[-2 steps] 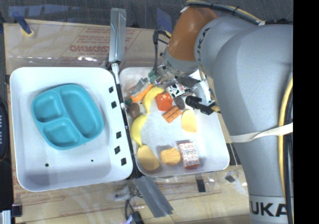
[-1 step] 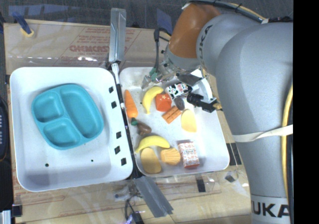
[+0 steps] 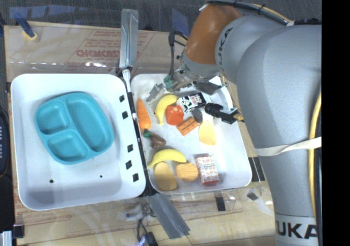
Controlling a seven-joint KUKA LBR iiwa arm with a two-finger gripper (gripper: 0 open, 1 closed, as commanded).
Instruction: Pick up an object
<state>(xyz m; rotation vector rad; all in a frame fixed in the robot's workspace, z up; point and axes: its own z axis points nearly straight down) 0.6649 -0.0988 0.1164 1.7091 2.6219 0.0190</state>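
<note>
My gripper [image 3: 170,82] is low over the far left part of the right bin [image 3: 238,152], below the orange wrist band. Just in front of it lie a yellow banana [image 3: 163,106], a red tomato [image 3: 174,114] and a black-and-white carton [image 3: 192,100]. An orange carrot [image 3: 143,115] lies along the bin's left wall. Further forward are an orange-brown block [image 3: 187,126], a pale yellow wedge [image 3: 207,133], a second banana [image 3: 167,156], a small brown piece [image 3: 157,141], a yellow round piece [image 3: 164,176], an orange waffle-like piece [image 3: 187,171] and a red-and-white box [image 3: 206,169].
The left bin [image 3: 33,185] holds a blue divided plate [image 3: 74,126]. The grey arm [image 3: 273,86] covers the right side of the bench and the right bin's far right corner. A black part [image 3: 220,112] juts over the bin beside the carton.
</note>
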